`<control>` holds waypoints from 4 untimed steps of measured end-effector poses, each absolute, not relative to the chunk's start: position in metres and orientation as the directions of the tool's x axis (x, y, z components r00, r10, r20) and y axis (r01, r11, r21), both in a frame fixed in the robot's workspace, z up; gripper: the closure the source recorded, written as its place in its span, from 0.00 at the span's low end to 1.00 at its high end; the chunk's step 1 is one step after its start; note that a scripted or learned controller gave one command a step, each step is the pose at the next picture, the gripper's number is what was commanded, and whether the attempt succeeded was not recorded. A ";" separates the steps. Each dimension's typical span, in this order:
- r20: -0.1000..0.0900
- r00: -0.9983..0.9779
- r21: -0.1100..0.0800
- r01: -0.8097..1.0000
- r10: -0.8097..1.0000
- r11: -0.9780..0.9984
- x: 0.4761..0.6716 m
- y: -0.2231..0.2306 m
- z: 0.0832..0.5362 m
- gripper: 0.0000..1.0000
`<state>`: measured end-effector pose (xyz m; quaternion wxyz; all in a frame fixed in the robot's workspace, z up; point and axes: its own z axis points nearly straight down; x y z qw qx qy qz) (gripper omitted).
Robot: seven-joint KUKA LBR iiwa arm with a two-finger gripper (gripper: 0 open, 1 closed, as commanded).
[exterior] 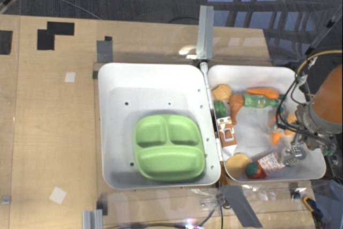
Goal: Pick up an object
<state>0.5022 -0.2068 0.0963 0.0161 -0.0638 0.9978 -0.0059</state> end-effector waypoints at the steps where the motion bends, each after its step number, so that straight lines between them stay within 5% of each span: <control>1: -0.020 -0.991 -0.011 -0.133 -0.133 0.991 0.509 -0.208 0.096 0.00; 4: -0.016 -0.958 -0.012 -0.285 -0.285 0.958 0.511 -0.205 0.095 0.00</control>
